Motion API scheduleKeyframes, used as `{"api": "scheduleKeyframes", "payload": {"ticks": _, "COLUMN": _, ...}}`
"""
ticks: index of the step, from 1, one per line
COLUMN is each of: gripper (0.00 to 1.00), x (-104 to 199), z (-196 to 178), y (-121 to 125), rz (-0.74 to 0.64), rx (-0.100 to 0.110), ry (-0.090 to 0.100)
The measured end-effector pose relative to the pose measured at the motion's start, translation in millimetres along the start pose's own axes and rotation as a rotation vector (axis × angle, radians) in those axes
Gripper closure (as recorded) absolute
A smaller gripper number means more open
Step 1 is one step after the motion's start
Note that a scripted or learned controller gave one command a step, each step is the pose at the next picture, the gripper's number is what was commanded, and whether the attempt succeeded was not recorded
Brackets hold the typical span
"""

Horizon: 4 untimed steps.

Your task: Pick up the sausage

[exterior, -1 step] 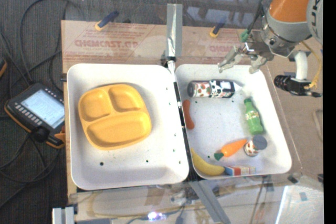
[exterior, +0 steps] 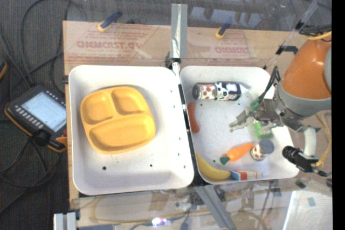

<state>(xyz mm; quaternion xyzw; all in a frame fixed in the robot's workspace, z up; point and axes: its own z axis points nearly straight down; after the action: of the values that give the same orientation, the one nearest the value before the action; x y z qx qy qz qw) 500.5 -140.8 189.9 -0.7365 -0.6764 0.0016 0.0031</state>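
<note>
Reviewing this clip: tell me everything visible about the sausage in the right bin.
The sausage is a small reddish-brown link with rounded ends and a smooth, plastic-looking skin, likely a toy. It lies flat and lengthwise against the left wall of the right bin, below the spotted can and above the banana. The end effector is well to its right, not touching it.

We see a bench (exterior: 156, 40) topped with brown cardboard, bearing two shallow white bins side by side: the left bin (exterior: 81, 169) and the right bin (exterior: 215, 74), touching along their inner rims. Two yellow-and-blue clamps (exterior: 109, 20) (exterior: 223, 29) grip the bench's far edge.
</note>
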Motion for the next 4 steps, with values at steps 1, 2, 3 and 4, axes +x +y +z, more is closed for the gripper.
{"api": "scheduleKeyframes", "payload": {"ticks": 1, "gripper": 0.00, "x": 45, "z": 101, "y": 32, "rz": 0.008, "rx": -0.014, "ry": -0.004}}
{"api": "scheduleKeyframes", "payload": {"ticks": 2, "gripper": 0.00, "x": 44, "z": 101, "y": 85, "rz": 0.214, "rx": -0.014, "ry": -0.001}}
{"api": "scheduleKeyframes", "payload": {"ticks": 3, "gripper": 0.00, "x": 49, "z": 101, "y": 109, "rz": 0.137, "rx": -0.012, "ry": -0.004}}
{"api": "scheduleKeyframes", "payload": {"ticks": 4, "gripper": 0.00, "x": 51, "z": 102, "y": 133, "rz": 0.089, "rx": 0.003, "ry": -0.004}}
